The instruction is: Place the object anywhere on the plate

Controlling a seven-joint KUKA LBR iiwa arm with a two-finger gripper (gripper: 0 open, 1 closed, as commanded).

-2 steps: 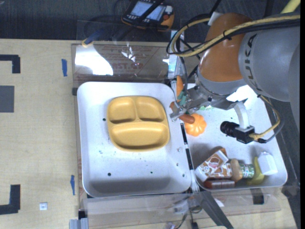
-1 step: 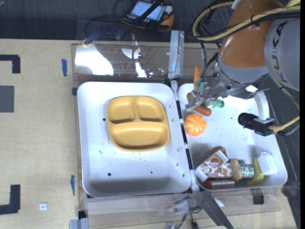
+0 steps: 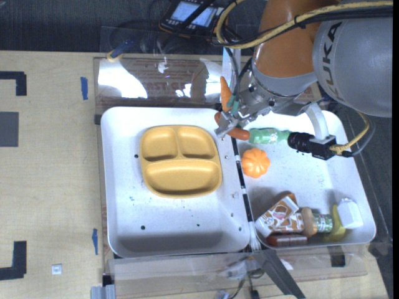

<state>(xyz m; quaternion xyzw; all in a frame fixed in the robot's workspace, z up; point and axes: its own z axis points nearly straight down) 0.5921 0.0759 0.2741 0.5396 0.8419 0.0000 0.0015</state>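
Pale wood worktop [image 3: 50, 185] carries two shallow white bins side by side, the left bin [image 3: 124, 210] bearing a yellow three-compartment plate [image 3: 181, 161] toward its far half. Over the far end of the wall shared by the bins, the pincer [image 3: 229, 118] pinches a carrot [image 3: 225, 91], whose orange body stands nearly upright just beyond the plate's far right corner. Right bin [image 3: 349, 185] holds a small orange pumpkin [image 3: 255, 162] near the dividing wall, a green bottle [image 3: 269, 136] beyond it, and a carton [image 3: 280, 217] and brown bottle [image 3: 312, 223] at its near edge.
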